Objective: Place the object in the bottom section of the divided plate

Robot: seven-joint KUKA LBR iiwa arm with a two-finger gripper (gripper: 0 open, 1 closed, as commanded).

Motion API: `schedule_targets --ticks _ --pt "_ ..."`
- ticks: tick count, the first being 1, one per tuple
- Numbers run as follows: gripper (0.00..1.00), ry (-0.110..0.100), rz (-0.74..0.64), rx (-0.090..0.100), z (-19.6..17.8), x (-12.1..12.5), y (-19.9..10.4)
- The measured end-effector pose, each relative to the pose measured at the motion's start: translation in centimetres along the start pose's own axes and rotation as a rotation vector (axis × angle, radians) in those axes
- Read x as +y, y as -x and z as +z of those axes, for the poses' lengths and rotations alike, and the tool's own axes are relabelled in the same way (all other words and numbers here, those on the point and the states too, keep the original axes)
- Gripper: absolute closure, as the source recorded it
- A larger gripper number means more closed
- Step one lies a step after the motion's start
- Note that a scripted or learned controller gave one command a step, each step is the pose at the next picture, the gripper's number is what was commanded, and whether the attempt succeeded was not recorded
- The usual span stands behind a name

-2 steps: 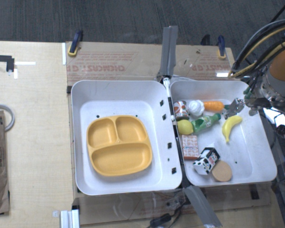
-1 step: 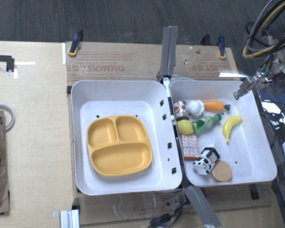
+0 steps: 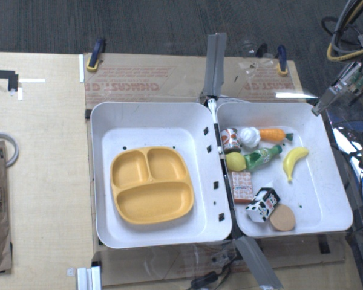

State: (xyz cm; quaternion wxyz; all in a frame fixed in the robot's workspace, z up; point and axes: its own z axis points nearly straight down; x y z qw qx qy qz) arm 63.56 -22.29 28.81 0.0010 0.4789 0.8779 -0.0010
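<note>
- Camera view, nearest edge: a round tan cookie-like disc (image 3: 282, 220) is lying at the bottom of the right shallow white bin (image 3: 336, 180), touching a small black-and-white cow-patterned carton (image 3: 263, 204).
- Just above these, a flat red snack packet (image 3: 242, 186) is sitting under a yellow lemon (image 3: 235, 161).
- A green plastic bottle (image 3: 263, 156) is lying tilted beside the lemon; a yellow banana (image 3: 293, 161) is resting apart, to its right.
- Higher up, a small red-labelled can (image 3: 230, 139), a white crumpled ball (image 3: 250, 136) and an orange carrot (image 3: 272, 135) are lining up in a row.
- The yellow divided plastic plate (image 3: 151, 183) is sitting in the left shallow white bin (image 3: 103, 180); its large bottom section is showing bare yellow, as are its two upper sections.
- The grey gripper (image 3: 322, 105) is hovering at the right bin's upper right corner, well apart from every object; finger state: cannot tell.
</note>
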Motion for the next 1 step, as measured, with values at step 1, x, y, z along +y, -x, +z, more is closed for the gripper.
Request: schedule_targets --ticks 1 --pt "0.00 0.001 -0.297 0.000 -5.20 2.16 1.26"
